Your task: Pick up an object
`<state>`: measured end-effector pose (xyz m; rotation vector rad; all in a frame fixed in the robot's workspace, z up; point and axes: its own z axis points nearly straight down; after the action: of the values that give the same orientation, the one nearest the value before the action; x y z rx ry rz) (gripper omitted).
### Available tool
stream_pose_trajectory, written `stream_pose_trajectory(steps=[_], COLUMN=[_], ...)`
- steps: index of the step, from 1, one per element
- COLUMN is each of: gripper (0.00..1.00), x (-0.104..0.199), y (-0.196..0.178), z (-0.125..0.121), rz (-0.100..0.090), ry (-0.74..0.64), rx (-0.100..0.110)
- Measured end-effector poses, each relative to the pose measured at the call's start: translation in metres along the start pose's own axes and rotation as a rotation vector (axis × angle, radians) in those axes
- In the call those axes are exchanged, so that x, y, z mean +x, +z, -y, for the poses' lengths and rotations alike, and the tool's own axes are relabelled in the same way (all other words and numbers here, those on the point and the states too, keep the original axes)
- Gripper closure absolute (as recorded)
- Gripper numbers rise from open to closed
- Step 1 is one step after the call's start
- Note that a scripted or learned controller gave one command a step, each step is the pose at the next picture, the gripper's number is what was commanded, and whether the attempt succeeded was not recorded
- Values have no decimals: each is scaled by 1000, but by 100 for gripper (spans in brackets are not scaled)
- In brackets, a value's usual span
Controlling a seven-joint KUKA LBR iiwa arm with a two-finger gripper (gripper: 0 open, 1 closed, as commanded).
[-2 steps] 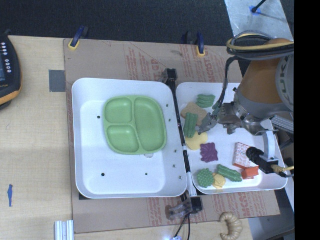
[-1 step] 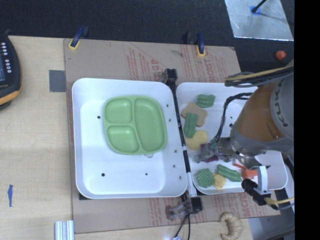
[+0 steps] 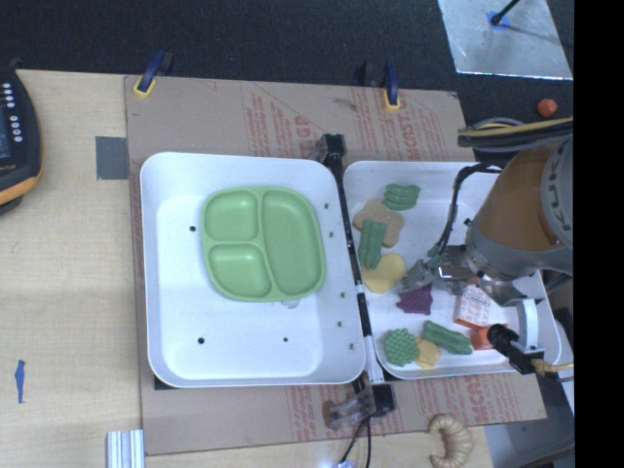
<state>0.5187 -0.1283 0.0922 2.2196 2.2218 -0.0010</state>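
The right white bin (image 3: 363, 178) holds several toy foods: a green piece (image 3: 401, 196) at the back, a tan piece (image 3: 378, 219), a long green piece (image 3: 370, 248), a yellow piece (image 3: 385, 272), a purple piece (image 3: 416, 302), a round green piece (image 3: 399, 344) and a green pod (image 3: 447, 337). My gripper (image 3: 427, 273) hangs low over this bin, just above and behind the purple piece and right of the yellow one. I see nothing held in it. The grey arm (image 3: 522, 213) covers the bin's right side.
The left white bin (image 3: 156, 261) holds a green divided plate (image 3: 263, 242). A white and red packet (image 3: 475, 307) and an orange piece (image 3: 481, 336) lie by the wrist. A small yellow piece (image 3: 427, 355) sits at the front. A black pendant (image 3: 12, 135) lies at the far left.
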Motion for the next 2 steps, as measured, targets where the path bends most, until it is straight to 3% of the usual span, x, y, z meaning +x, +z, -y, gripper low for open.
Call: stream_pose_trajectory(steps=[1,2], gripper=[100,0], x=[-1,-1], y=[-12,-12], z=[0,0], rz=[1,1], ry=[-2,-2], rx=[-1,0])
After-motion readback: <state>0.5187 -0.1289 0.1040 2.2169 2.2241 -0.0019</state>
